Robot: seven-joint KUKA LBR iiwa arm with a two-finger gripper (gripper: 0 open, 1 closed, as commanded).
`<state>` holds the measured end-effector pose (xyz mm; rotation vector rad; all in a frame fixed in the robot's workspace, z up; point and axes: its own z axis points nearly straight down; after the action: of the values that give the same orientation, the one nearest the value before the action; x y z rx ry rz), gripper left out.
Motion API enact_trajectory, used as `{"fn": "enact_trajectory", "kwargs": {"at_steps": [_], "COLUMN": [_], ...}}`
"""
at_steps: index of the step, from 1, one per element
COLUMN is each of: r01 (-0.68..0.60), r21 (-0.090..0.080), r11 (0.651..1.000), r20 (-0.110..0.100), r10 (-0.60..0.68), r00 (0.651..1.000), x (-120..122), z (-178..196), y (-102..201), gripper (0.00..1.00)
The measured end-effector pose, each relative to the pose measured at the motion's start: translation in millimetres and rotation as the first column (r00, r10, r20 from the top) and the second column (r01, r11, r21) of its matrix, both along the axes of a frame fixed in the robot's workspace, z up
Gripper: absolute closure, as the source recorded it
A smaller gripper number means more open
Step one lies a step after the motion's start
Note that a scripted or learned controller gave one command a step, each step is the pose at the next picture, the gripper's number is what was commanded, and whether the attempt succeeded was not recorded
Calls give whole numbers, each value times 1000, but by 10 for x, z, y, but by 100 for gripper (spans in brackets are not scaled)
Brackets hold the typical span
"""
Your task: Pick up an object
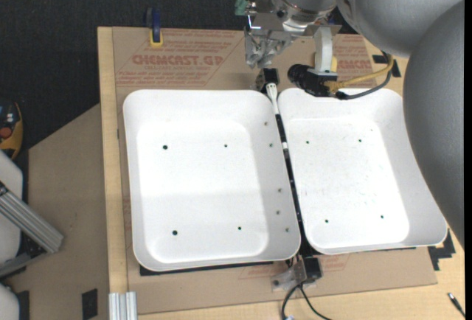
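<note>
you see two shallow white bins, the left bin [199, 178] beside the right bin [354, 171]. the gripper [259, 53] hangs behind their far rims, grip state unclear.

Two white bins [140, 164] (side by side).

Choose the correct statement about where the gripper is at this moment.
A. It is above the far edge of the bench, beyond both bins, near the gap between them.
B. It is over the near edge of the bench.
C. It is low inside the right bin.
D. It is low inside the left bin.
A: the gripper hangs over the brown board, beyond the far rims of the left bin and the right bin.
</note>
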<state>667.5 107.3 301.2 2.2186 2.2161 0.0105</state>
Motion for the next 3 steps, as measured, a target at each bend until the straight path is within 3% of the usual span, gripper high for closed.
{"fn": "enact_trajectory", "kwargs": {"at_steps": [1, 2, 3], "r01": [-4, 1, -5], "r21": [0, 0, -1], "r11": [1000, 1000, 1000], "r20": [-14, -3, -15], "r10": [4, -1, 5], "r00": [1000, 1000, 1000], "x": [-20, -269, -134], "z": [-669, -58, -808], "y": [440, 287, 787], "gripper": [100, 100, 100]}}
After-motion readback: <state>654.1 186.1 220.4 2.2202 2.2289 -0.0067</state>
